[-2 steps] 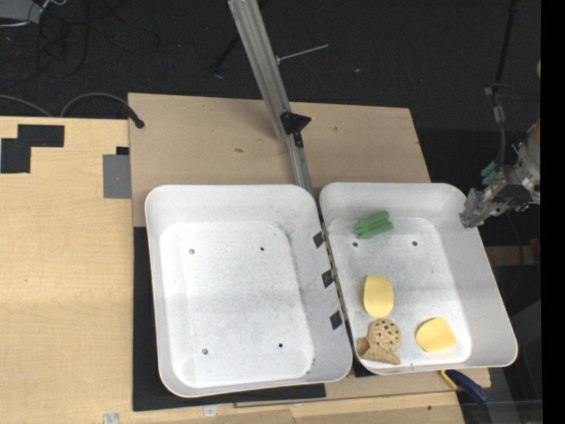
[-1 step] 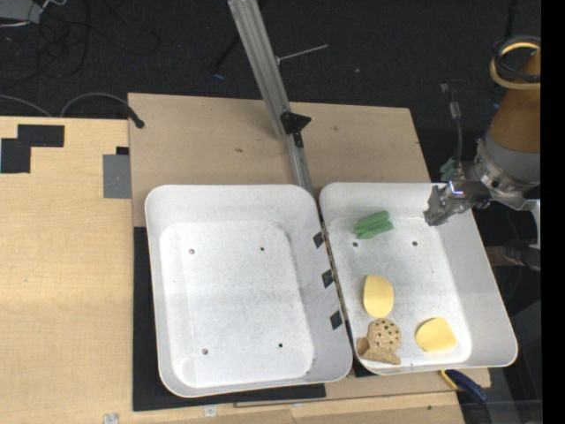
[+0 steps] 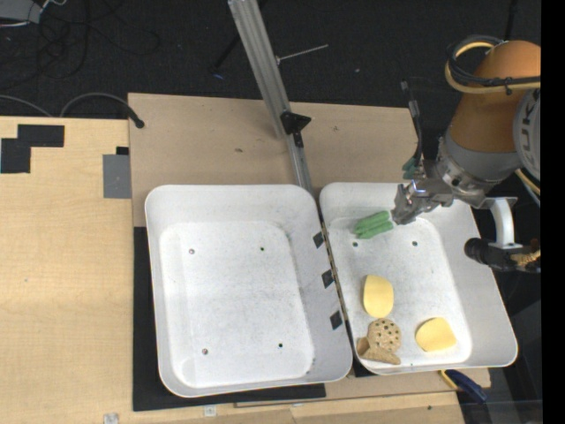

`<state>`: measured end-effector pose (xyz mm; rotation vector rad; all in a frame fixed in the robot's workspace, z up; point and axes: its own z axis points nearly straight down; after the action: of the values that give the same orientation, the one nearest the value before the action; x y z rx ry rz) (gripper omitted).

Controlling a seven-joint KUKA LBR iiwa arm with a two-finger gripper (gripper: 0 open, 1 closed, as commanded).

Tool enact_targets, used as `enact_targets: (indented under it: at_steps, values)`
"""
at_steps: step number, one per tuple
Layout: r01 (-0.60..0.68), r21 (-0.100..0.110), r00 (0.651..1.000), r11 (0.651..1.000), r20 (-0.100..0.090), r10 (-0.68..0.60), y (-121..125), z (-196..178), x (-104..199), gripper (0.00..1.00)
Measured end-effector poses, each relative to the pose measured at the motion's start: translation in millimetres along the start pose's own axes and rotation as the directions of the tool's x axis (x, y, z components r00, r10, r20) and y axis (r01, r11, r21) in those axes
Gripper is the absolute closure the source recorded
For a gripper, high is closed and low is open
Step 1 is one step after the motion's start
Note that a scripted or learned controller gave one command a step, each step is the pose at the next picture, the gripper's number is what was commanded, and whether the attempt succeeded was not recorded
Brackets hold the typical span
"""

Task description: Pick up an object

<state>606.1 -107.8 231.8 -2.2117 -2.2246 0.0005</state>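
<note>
A green ridged block lies at the far end of the right bin, close to its back rim. My gripper is directly at the block's right end, touching or nearly touching it. I cannot make out whether the block is gripped. Nearer the front of the same bin are a yellow oval piece, a second yellow piece and a brown speckled cookie-like thing.
The left bin sits beside the right one, the two joined by small black clips. A slanted metal rail runs down to the bins' back edge. Wooden boards surround the bins.
</note>
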Motion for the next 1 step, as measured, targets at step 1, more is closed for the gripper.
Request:
enact_targets:
  at_steps: [1]
  values:
    - [-0.004,0.0,1.0,1.0,0.002,0.004,-1.5,-4.4,43.3,1.0]
